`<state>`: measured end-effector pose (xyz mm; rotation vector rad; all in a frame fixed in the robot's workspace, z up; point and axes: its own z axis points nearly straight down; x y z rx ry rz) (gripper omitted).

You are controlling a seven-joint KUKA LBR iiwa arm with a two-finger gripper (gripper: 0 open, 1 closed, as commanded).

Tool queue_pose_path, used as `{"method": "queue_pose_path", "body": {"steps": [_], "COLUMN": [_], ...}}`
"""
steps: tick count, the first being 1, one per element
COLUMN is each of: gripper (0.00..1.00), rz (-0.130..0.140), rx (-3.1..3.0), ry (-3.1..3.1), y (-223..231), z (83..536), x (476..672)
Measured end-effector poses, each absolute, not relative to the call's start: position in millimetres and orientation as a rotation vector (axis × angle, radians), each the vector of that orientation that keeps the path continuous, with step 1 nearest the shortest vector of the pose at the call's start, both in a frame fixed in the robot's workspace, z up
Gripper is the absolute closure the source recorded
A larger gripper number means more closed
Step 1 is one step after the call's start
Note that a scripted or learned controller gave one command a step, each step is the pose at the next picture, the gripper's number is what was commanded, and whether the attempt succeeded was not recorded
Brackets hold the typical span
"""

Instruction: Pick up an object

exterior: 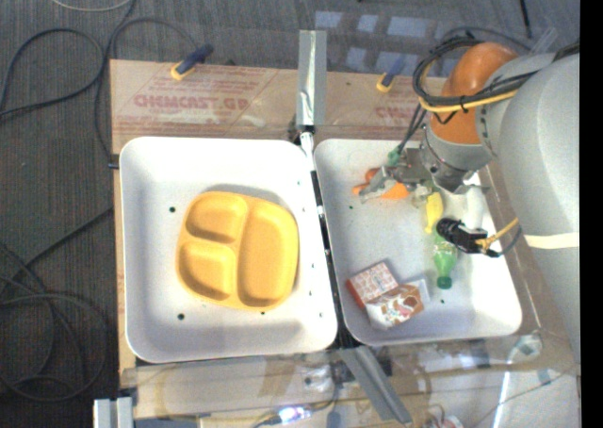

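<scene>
Beside the gripper [400, 174], orange object [382, 189] points left

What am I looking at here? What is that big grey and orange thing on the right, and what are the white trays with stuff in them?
You are looking down, at a slant, from one camera fixed above a workbench. The grey and orange shape is a robot arm reaching in from the right. At its tip is a gripper with two fingers, the part meant to pick things up.

The two white trays are shallow bins. The left bin holds a yellow divided plate. The right bin holds a small red and white packet, a green item, a yellow item and something orange right by the gripper. From this view I cannot tell whether the gripper actually has hold of anything.

Brown cardboard lies under the bins, and cables trail on the floor.
</scene>
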<state>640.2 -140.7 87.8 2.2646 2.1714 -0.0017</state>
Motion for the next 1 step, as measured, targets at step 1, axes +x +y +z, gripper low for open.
{"method": "queue_pose_path", "body": {"steps": [1], "gripper": [1.0], "rz": [-0.003], "rx": [2.259], "ry": [2.173], "y": [-140.3], "z": [97.6], "x": [641.8]}}
